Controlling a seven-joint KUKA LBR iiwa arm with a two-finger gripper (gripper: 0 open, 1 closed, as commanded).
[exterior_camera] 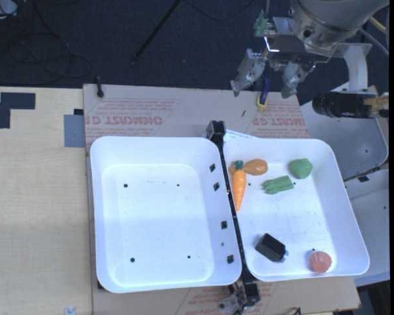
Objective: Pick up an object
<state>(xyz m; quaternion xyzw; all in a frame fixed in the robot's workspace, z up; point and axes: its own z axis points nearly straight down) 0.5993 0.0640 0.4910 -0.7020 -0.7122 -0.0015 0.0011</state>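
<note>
My gripper (267, 84) hangs high above the bench, beyond the far rim of the right bin (354, 241), with its two fingers (244, 77) spread wide apart. Nothing from the bins sits between them. In the right bin, an orange carrot (238, 188) lies along the left wall, with an orange rounded piece (256, 167) beside its top. A green rounded piece (301, 168) and a long green piece (278, 185) lie further right. A black block (271, 247) and a pinkish-red ball (320, 261) rest near the front.
The left bin (98, 176) stands beside the right one, joined by a black divider strip (224, 195). Both rest on a printed cardboard sheet (151, 113) on the wooden bench. A small blue and yellow piece (262, 96) shows just below the gripper.
</note>
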